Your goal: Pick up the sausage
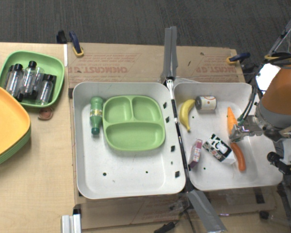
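Note:
The sausage (239,157), a short reddish-orange link, lies in the right bin (208,176) near its right wall, pointing toward the front. My gripper (238,130) hangs just above the sausage's far end, between it and an orange carrot (230,118). The grey wrist and orange band of the arm come in from the right edge. Nothing can be seen held in the gripper.
The right bin also holds a banana (185,113), a small can (206,103), a black-and-white packet (218,148) touching the sausage's left side, and a pink tube (196,153). The left bin (126,176) holds a green divided plate (133,122) and a green bottle (96,114).

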Controlling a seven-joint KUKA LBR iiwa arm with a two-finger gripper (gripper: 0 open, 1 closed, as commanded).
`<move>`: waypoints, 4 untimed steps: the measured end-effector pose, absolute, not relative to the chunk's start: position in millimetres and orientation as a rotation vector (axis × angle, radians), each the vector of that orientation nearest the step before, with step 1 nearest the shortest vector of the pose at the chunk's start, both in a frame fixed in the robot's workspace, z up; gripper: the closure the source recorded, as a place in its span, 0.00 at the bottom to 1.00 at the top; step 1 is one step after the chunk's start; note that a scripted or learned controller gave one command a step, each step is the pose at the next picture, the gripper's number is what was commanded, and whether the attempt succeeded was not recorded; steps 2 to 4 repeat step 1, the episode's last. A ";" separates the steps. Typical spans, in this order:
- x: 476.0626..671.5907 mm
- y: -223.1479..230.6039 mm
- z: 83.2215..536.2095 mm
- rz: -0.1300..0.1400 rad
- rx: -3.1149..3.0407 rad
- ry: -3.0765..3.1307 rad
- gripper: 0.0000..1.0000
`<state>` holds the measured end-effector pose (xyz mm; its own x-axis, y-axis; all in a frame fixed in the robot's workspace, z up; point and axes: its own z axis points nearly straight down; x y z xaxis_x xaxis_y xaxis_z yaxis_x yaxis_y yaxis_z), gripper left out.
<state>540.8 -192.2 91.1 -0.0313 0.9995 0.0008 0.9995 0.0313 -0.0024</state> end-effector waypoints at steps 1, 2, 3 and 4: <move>603.4 -161.1 150.4 0.002 -2.188 -2.254 1.00; 603.4 -161.1 150.4 0.002 -2.188 -2.254 1.00; 603.4 -161.1 150.4 0.002 -2.188 -2.254 1.00; 603.4 -161.1 150.4 0.002 -2.188 -2.254 1.00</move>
